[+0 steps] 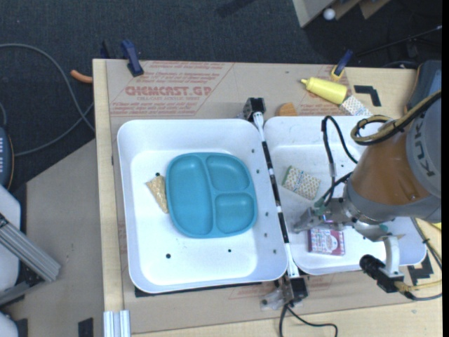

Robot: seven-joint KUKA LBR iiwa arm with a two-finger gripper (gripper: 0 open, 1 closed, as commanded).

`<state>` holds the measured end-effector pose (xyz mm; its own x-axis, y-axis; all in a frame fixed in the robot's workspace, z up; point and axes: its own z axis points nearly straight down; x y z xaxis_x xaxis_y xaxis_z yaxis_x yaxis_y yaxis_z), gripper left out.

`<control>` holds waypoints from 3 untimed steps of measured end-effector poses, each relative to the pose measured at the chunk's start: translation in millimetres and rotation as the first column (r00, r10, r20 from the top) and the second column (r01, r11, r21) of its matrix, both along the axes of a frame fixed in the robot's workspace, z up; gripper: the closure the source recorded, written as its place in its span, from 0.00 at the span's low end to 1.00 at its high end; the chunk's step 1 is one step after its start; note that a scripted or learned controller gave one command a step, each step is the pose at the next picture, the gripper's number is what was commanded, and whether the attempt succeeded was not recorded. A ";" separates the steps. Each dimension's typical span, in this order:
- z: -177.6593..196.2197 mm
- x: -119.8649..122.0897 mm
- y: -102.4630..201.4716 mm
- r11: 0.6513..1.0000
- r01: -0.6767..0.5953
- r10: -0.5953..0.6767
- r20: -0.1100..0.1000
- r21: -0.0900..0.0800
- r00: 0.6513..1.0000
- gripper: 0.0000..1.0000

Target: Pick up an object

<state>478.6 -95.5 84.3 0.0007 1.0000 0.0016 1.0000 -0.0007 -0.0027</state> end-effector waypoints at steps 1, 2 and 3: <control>50.9 75.5 -51.4 1.000 -0.001 0.001 0.004 -0.003 1.000 0.00; 22.5 82.4 -8.4 1.000 -0.002 0.002 0.000 0.000 1.000 0.00; 3.5 99.8 -1.9 1.000 -0.002 0.002 0.006 -0.001 1.000 0.00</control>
